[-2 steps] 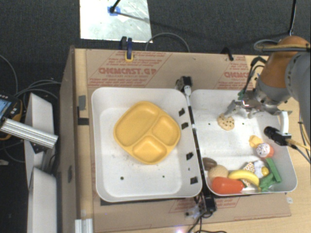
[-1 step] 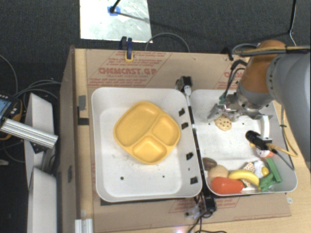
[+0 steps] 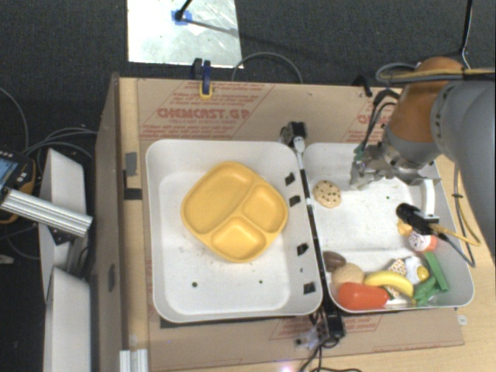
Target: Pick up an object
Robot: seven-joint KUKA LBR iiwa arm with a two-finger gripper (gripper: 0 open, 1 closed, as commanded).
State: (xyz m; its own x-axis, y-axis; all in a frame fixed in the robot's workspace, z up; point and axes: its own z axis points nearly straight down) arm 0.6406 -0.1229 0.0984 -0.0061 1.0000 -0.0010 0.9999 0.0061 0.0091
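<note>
A brown bench (image 3: 232, 103) — on it, two white bins side by side: left bin (image 3: 167, 208), right bin (image 3: 364, 227).

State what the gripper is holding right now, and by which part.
Nothing is held. The gripper hangs over the right bin near its top edge, apart from the cookie.

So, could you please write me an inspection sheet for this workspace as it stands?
Surface: two white bins, left bin and right bin, on a cardboard sheet.
Job's things: cookie lies apart; banana, tomato, green piece and other small toys piled in the right bin's near corner.
Clutter: yellow tray in the left bin.
Gripper: gripper over the right bin's far edge, nothing seen between its fingers.
Cables: loops on the arm; wires on the floor at left.
Surroundings: dark carpet, shiny plate.
</note>
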